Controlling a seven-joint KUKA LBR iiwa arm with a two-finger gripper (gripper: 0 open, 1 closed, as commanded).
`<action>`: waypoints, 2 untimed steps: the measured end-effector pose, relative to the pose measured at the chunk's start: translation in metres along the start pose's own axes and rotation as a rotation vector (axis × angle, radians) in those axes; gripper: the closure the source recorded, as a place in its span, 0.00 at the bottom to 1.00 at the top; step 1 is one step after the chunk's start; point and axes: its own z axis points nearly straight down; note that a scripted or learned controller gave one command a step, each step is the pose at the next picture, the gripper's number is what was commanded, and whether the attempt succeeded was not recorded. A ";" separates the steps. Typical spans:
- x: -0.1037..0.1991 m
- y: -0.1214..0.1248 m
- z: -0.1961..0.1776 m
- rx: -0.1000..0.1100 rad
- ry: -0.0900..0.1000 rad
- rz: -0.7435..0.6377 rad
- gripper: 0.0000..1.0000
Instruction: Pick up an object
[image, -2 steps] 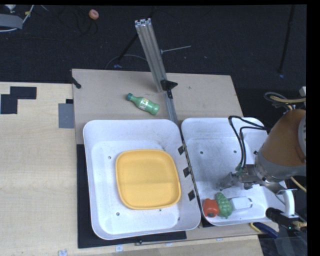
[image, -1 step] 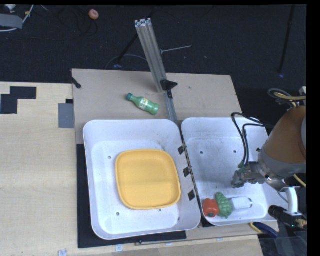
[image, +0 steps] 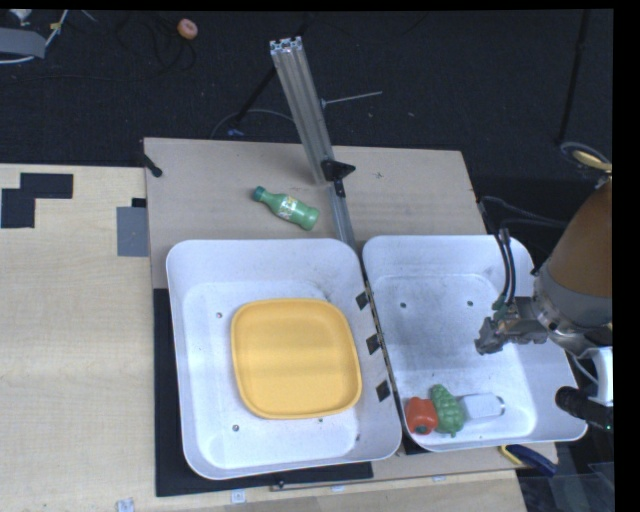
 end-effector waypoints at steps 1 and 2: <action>0.000 0.011 -0.054 0.000 0.000 0.000 1.00; 0.003 0.018 -0.114 0.000 0.000 0.000 1.00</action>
